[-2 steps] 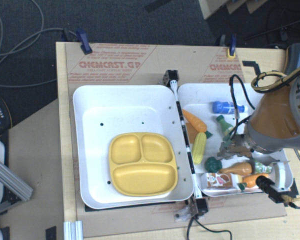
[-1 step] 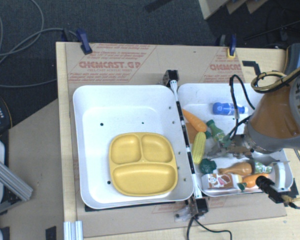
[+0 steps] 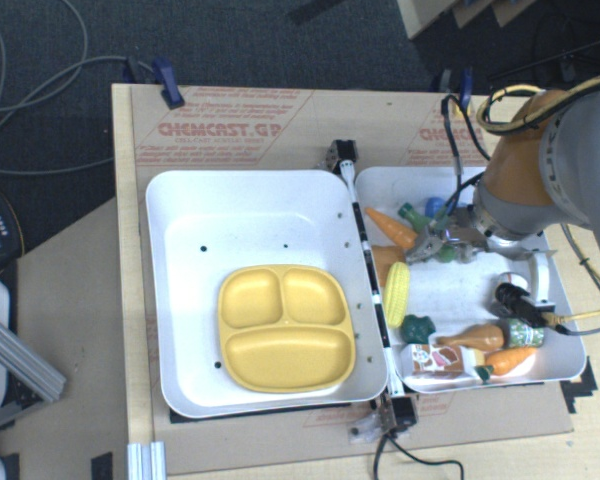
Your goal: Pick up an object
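The gripper is reaching low into the right bin, hovering just beside an orange carrot and above the corn cob; whether its fingers are open, I cannot tell. A yellow divided plate is lying in the left bin.

The left bin holds a yellow divided plate. In the right bin, the gripper hangs low at ten o'clock, near an orange carrot. A corn cob lies at nine o'clock, a green broccoli piece at seven, and a packet and second carrot at six.
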Robot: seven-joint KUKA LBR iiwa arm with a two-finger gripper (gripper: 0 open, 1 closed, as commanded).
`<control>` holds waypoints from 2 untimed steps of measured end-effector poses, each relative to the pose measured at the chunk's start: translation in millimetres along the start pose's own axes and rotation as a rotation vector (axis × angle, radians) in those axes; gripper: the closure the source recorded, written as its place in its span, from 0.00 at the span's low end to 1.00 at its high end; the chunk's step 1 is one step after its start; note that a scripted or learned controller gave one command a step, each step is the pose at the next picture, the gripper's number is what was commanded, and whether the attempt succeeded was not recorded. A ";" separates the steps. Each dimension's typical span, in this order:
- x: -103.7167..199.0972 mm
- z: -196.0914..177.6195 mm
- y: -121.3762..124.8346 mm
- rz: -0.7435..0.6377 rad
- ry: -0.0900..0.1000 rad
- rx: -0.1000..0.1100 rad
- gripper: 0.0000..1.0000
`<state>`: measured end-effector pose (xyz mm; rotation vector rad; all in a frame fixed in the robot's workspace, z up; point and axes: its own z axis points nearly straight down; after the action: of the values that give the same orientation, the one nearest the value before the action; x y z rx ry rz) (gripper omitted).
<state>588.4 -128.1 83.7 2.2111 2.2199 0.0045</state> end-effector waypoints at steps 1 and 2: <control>35.5 -4.1 40.9 -0.002 0.004 0.004 0.00; 13.7 5.3 65.9 0.007 0.016 0.046 0.00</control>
<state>654.3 -114.1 78.8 2.2497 2.2429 -0.0293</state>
